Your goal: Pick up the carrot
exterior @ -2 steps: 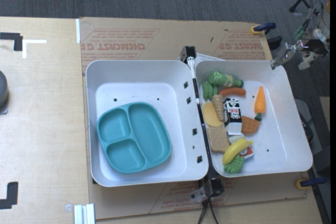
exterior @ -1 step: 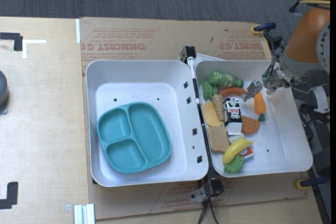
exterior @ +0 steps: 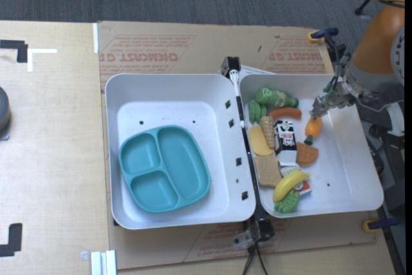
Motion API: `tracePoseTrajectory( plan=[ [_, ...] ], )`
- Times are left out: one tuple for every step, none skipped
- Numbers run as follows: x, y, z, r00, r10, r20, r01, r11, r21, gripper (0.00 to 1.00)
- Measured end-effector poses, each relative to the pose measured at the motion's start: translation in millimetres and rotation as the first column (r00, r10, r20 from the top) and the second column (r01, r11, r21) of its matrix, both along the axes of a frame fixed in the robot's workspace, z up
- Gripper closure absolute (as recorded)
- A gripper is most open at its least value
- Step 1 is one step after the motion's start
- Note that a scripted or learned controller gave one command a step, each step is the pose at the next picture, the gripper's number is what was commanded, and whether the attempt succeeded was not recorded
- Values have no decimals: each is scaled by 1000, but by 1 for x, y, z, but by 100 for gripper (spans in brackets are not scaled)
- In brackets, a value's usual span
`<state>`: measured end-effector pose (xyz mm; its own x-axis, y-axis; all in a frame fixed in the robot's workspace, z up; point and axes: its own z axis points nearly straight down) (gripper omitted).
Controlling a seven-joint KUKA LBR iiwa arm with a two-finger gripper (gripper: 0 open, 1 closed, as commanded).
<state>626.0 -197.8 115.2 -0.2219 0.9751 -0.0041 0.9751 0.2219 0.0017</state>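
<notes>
The carrot point(exterior: 313, 126) is a small orange piece with a green tip at its lower end, in the upper right part of the right bin point(exterior: 347, 170). My gripper point(exterior: 320, 112) reaches in from the right and sits right over the carrot's upper end. Its fingers look closed on that end, and the carrot points down and to the left from them. The grey wrist and the orange band stand behind it at the right edge of the view.
Toy food crowds the right bin's left side: green vegetables point(exterior: 273, 98), a sausage point(exterior: 286, 113), a milk carton point(exterior: 285, 135), a banana point(exterior: 290, 182) and an orange wedge point(exterior: 306, 154). The left bin point(exterior: 129, 100) holds a teal divided plate point(exterior: 164, 167).
</notes>
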Motion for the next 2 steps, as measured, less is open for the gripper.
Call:
tracePoseTrajectory(
  plan=[
    [-66, 31, -23, 987, 162, -2, -162, 987, 3, 100],
    [-59, 125, 77, 997, -83, 0, 83, 997, 2, 100]
  ],
)
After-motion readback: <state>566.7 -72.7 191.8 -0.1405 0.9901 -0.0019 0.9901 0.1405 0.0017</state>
